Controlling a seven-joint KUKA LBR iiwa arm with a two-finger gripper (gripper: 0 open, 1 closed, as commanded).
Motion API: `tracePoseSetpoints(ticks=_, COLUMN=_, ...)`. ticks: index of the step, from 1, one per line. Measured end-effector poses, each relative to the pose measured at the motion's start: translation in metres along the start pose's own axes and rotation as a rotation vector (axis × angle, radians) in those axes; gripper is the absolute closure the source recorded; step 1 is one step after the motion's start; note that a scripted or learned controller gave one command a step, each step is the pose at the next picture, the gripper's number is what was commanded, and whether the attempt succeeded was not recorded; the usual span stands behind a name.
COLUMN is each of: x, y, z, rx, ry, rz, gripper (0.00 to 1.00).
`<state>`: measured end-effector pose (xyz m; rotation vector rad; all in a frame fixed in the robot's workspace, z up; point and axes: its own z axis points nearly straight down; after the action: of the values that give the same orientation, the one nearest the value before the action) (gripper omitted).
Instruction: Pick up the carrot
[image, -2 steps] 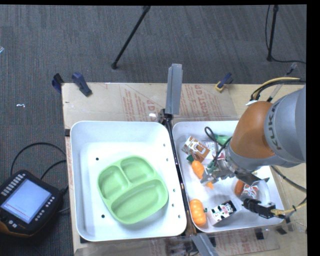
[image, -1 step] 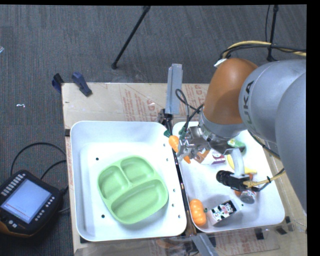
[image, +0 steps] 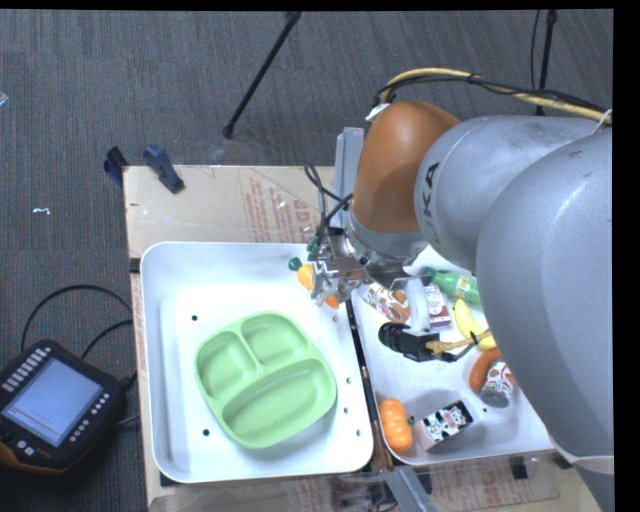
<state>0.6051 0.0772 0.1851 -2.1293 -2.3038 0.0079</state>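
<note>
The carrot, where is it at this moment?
The carrot sits at the left bin's far right edge, directly under the gripper, beyond the green plate.

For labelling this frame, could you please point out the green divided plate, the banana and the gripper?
green divided plate (image: 266, 391): camera view, on its large front compartment.
banana (image: 466, 322): camera view, on its yellow middle, right bin.
gripper (image: 330, 272): camera view, at its fingertips, left bin's far right corner.

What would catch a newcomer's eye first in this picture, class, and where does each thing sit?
The huge grey arm with its orange band fills the right side, its gripper hanging over the far right corner of the left bin, by something orange. A green divided plate lies in the middle of that bin. The right bin is crowded with small items, among them a small orange pumpkin at its near edge.
</note>
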Motion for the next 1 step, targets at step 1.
tracePoseSetpoints(ticks=1, x=-0.0251, y=0.0365, z=-0.0311, rx=-0.002, ry=0.0, rz=-0.109, gripper=1.0)
